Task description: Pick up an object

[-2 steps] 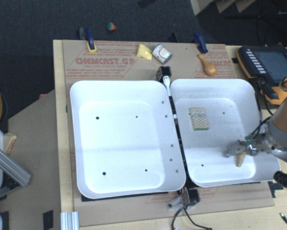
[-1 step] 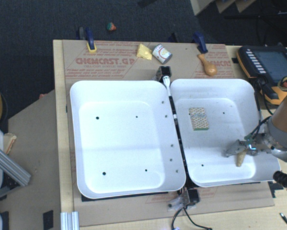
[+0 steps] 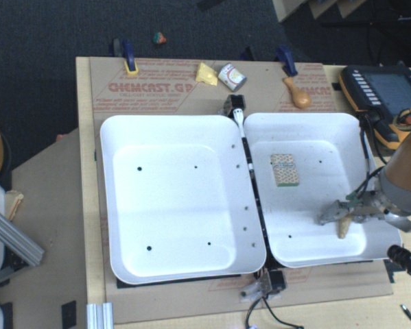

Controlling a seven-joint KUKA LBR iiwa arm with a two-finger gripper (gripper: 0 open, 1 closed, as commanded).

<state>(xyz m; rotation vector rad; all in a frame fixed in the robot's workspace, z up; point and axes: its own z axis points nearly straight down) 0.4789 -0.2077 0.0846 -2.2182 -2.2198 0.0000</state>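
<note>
We see the gripper (image 3: 344,219) low at four o'clock in the right bin (image 3: 308,252), its fingers spread apart with nothing between them. Farther back, toward one o'clock of that bin's centre, a patterned sponge (image 3: 285,169) lies flat, well apart from the gripper.
</note>
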